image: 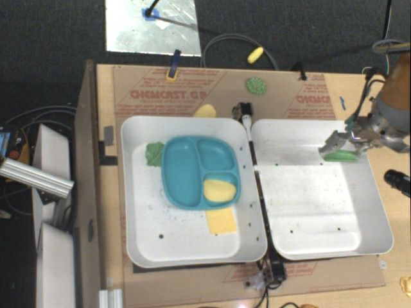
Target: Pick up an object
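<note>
The gripper (338, 145) hangs over the right bin's (321, 236) far right part, fingers clamped on a green object (344, 154). In the left bin (138, 236), a blue tray (186, 172) holds a yellow piece (219, 190).

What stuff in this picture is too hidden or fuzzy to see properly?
- Green leafy piece, camera view: partly tucked behind the blue divided plate.
- Yellow flat square: its top edge lies under the plate.
- Gripper: blurry, so whether it holds the green object beneath it is unclear.
- Arm: cut off by the right edge.
</note>
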Tool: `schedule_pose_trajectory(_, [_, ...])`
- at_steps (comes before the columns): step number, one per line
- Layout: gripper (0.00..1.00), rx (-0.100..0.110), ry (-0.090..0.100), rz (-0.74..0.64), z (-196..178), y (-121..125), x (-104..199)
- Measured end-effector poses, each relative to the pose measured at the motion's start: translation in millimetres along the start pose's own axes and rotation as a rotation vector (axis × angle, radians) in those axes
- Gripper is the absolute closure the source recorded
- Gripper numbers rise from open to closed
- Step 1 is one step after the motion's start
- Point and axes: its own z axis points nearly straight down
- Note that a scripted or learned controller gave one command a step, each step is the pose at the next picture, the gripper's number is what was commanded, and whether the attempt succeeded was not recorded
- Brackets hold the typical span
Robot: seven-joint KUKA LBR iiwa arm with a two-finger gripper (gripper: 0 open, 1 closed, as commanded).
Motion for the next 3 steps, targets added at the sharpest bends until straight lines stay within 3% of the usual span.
schedule_pose_trajectory(1, [0.00, 0.000, 0.000, 0.000, 0.0, 0.0, 0.0])
schedule_pose_trajectory(2, [0.00, 0.006, 0.002, 0.003, 130.8, -33.7, -2.7])
schedule_pose_trajectory(3, [1.00, -0.004, -0.001, 0.002, 113.5, -29.9, -3.0])
